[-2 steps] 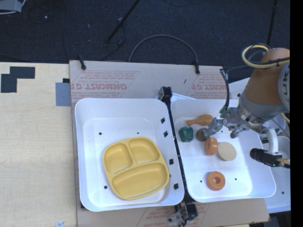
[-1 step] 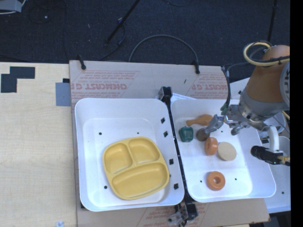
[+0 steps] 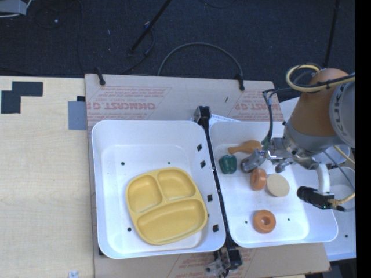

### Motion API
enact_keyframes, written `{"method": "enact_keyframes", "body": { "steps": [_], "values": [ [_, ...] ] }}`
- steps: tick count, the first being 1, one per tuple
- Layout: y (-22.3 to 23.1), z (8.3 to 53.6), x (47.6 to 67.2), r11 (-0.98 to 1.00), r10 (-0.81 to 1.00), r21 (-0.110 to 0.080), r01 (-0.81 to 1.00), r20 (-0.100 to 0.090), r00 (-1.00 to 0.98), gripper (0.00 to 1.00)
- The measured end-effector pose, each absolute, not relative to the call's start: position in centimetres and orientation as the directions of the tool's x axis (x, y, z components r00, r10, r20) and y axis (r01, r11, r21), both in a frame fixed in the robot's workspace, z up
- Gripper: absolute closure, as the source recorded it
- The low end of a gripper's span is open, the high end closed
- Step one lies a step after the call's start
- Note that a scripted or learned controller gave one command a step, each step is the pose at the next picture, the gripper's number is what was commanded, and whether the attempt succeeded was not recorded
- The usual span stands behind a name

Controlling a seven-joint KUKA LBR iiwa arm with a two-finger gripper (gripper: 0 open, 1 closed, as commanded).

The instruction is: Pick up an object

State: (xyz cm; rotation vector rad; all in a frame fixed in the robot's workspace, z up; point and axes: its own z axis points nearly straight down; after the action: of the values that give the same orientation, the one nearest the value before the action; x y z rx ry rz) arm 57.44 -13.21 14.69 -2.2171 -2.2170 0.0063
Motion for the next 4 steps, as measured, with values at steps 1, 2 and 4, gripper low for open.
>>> {"method": "enact_keyframes", "body": {
  "steps": [1,2,4],
  "values": [
    [-13.1,9.3,57.3,0.0,1.0,-0.007,1.0,0.002,0.0,0.0],
    [-13.2,10.6,57.4,-0.004,1.0,-0.005,1.0,0.002,0.004,1.0],
    [-14.2,20.9,57.8,0.001,1.0,0.002,1.0,-0.001,-0.001,1.0]
  ]
}}
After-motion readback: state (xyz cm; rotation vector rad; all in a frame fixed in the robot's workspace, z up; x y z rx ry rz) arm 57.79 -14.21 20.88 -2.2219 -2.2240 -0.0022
